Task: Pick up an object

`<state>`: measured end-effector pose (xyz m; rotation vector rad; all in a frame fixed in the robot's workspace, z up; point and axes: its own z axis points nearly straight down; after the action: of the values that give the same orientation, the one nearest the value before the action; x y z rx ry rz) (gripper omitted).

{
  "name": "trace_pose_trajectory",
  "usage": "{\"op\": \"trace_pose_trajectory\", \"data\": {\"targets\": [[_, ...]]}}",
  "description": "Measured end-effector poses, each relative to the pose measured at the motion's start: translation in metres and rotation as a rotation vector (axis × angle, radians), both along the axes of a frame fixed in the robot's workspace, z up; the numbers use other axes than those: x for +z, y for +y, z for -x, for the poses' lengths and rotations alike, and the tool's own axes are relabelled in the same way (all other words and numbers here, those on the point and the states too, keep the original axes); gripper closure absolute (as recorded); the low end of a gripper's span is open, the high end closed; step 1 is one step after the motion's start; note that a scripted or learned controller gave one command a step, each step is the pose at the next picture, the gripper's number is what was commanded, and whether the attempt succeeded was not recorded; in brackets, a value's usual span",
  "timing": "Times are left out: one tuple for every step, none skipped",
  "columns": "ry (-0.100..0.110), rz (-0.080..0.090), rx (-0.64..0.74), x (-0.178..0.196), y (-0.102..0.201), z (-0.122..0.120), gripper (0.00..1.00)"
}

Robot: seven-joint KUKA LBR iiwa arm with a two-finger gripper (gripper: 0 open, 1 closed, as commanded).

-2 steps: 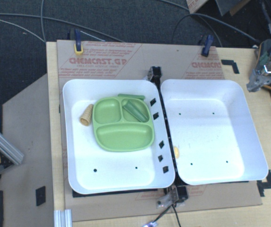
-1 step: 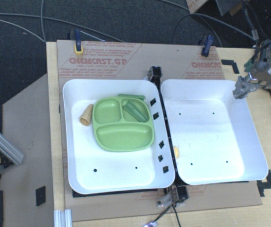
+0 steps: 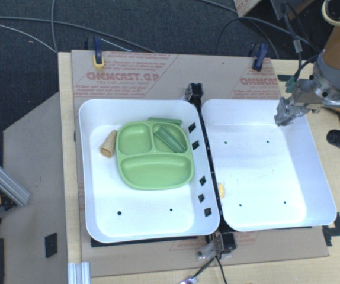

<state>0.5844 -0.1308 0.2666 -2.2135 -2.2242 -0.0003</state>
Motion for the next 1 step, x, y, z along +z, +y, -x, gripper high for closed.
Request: {"op": "trace_pose_trajectory", "data": {"targets": [[0.001,0.0,0.0,-0.0177,0.0543,0.0041,1.0]]}}
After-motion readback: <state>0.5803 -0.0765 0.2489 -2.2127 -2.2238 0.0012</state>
